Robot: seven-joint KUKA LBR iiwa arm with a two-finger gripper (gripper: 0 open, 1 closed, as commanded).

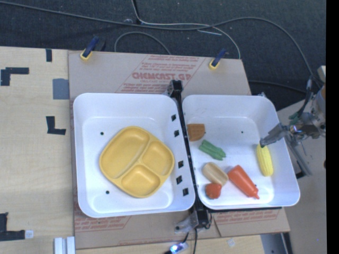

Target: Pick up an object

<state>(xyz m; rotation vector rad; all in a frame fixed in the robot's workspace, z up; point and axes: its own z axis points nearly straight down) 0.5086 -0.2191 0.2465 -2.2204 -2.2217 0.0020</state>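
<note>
Nearest us, at the front of the right bin [241, 103], we see a small red tomato-like piece [213, 190], a bun-shaped toy [214, 173] touching it, and an orange carrot [243, 181] lying slantwise with its tip toward the front right corner. We judge these toy foods are scattered loosely so each can be taken alone. Beyond them lie a green pod [212, 150] and a brown block [196, 132] against the divider. The left bin [85, 142] holds a yellow divided plate [137, 161].

The likeliest target is the yellow corn cob [265, 160], by the right wall, long axis running front to back. Our end effector [271, 137] hangs just beside its far end, holding nothing that we can see; how far open it is we cannot tell.
</note>
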